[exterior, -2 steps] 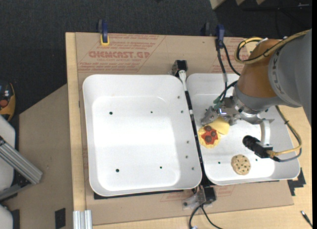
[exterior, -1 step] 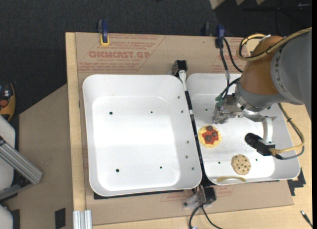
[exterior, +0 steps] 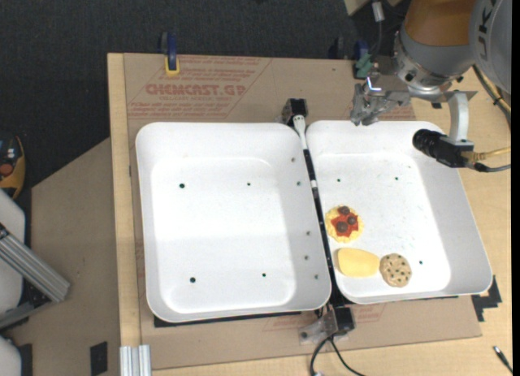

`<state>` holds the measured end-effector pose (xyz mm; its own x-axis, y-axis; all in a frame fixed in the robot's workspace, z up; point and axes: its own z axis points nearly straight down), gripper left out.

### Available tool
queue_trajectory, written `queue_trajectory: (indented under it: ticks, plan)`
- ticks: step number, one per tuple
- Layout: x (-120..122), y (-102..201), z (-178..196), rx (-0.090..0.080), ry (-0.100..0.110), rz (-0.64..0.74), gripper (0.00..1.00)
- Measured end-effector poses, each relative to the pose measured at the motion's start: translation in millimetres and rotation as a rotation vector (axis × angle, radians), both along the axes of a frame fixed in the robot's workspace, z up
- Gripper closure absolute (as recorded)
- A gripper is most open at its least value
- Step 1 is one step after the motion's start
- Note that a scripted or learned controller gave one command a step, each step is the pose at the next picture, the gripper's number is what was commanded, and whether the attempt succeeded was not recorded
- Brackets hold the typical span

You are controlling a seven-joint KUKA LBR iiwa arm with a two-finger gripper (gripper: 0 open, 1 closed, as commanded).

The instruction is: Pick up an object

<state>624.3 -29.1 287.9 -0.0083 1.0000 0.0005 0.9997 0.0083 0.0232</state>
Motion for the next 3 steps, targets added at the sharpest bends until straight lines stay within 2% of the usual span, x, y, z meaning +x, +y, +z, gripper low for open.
queue_trajectory:
  ticks: [1,2,3]
  plan:
    - [4,39,164,0.0,0.0,-0.002,1.0]
    - [42,69,19,0.0,0.035,-0.005,1.0]
    - [40,130,-57,0.001,0.032,-0.003,1.0]
